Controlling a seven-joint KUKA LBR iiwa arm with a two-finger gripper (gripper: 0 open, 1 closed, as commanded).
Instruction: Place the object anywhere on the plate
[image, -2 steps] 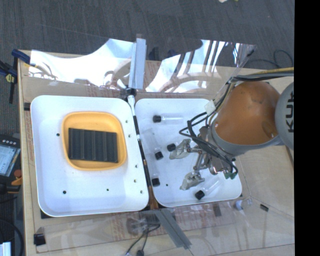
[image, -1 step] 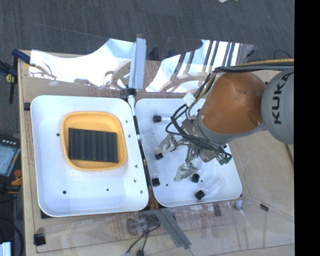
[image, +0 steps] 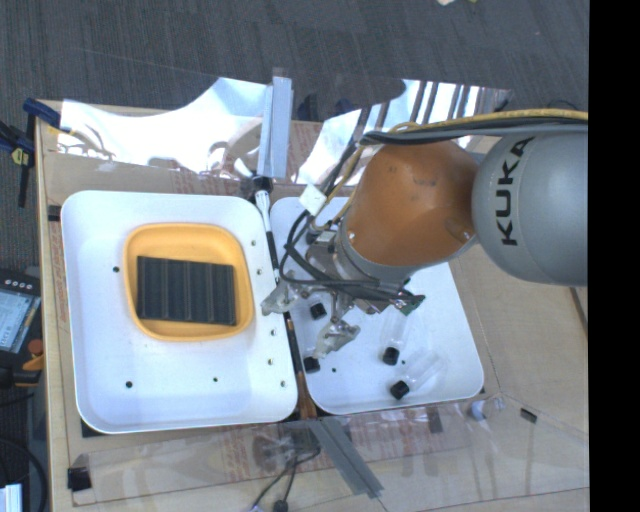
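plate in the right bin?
No: the yellow plate sits in the left bin, while the arm hangs above the right bin.

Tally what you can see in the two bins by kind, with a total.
Yellow plate with dark ribbed centre, left bin: 1
Small black pieces, right bin: 4 ()
Total: 5
The arm covers part of the right bin, so more may be hidden.

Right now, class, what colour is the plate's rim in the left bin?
Yellow rim, dark ribbed centre; seen in the camera view.
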